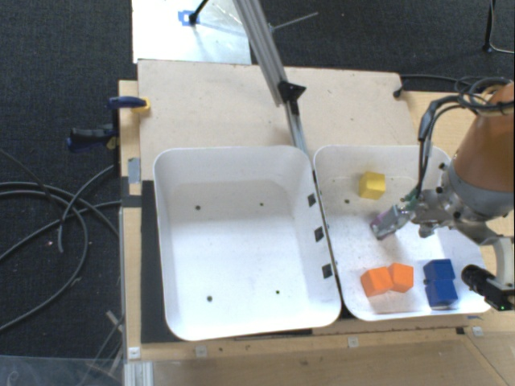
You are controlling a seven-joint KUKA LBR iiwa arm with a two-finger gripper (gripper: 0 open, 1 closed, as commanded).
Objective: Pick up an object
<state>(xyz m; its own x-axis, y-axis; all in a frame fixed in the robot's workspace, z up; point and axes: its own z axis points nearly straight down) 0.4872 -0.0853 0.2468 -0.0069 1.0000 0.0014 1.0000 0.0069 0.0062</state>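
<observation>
From the camera above, two shallow white bins sit side by side on the table [265, 103]. The left bin [173, 175] is the larger in view; the right bin [338, 163] holds all the loose pieces.

The objects are small blocks. A yellow cube [372, 184] lies in the far part of the right bin, alone on the white floor. Toward the near edge an orange block [387, 280] lies flat; it looks like two orange pieces pressed end to end, though whether they are joined cannot be told. Just right of it sits a blue block [440, 282], darker and standing a little taller, close to the bin's near right corner.

The arm comes in from the right, its orange band [488, 155] above the grey wrist. The claw [385, 223] hangs over the middle of the right bin, pointing left. It lies between the yellow cube, which is beyond it, and the orange block, which is nearer the camera; the blue block is down and to its right. Nothing shows between its tips, and whether they are apart or together cannot be told.
</observation>
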